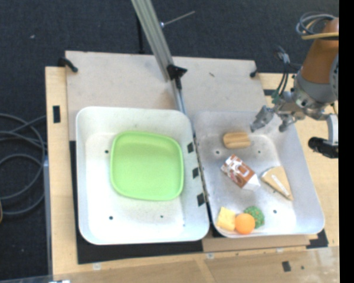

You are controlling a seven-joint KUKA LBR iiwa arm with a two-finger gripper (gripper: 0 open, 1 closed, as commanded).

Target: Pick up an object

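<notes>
Two white bins side by side at frame centre; left bin [88,128] holds a green plate [146,165] lying flat near its middle, apart from the walls; judged not a likely pick, too wide and flat for two fingers.

Right bin [304,175] holds the small items, scattered loosely, which suits a pick trial since most stand apart from each other; a tan roll [236,140] lies in the upper part; a brown-and-white packet [239,172] lies tilted at centre; a pale wedge [276,181] sits just right of the packet, close to it, contact unclear; at the lower edge a yellow block [226,219], an orange ball [244,223] and a green piece [256,215] are bunched together, touching; judged hard to single out.

Arm enters from upper right of frame, orange band high, wrist angled down and leftward; gripper [271,118] hangs over the upper right corner area of the right bin, fingers spread apart with nothing between them; height above the floor cannot be told.

Roll is the nearest item, just lower left of the fingertips and apart from them; judged the probable target; no item grasped yet.
</notes>
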